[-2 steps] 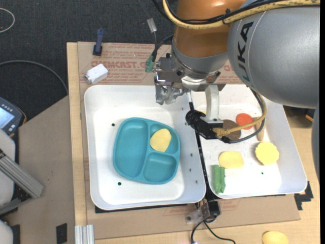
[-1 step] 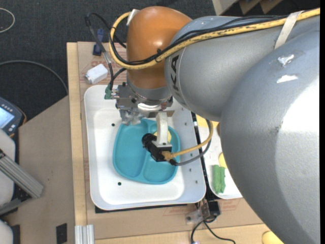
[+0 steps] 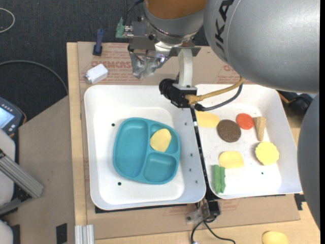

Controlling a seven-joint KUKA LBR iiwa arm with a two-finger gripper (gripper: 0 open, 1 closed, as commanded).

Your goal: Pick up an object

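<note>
Dark grey carpet surrounds the desk point(image 3: 76, 136), whose top is a brown cardboard sheet carrying two shallow white bins side by side. On the cardboard near the far edge, faded red lettering is printed, partly hidden and too faint to read in full. A small white block point(image 3: 96, 73) and a blue clip-like piece point(image 3: 98, 41) lie on the cardboard beyond the left bin.

Inside the left bin point(image 3: 96, 151) sits a teal divided tray point(image 3: 134, 151), and a pale yellow rounded piece point(image 3: 161, 140) rests in the tray's upper right compartment. The right bin point(image 3: 277, 184) holds the loose items: a yellow wedge point(image 3: 207, 119) near the divider, a dark brown round cookie point(image 3: 229, 130), an orange-red disc point(image 3: 245, 121), a tan cone point(image 3: 260, 127), a yellow scalloped round piece point(image 3: 266, 153), a yellow oblong piece point(image 3: 231, 159) and a green strip point(image 3: 218, 178) by the near left corner. All lie apart from one another except the cookie and the orange-red disc, which are just beside each other.

Large black letters "KU" show on the grey arm point(image 3: 264, 29), the rest cut off by its curve. Below the orange band, the tool point(image 3: 147, 67) hangs above the cardboard just past the far rim of the left bin, holding nothing; whether it stands wide or narrow I cannot tell
</note>
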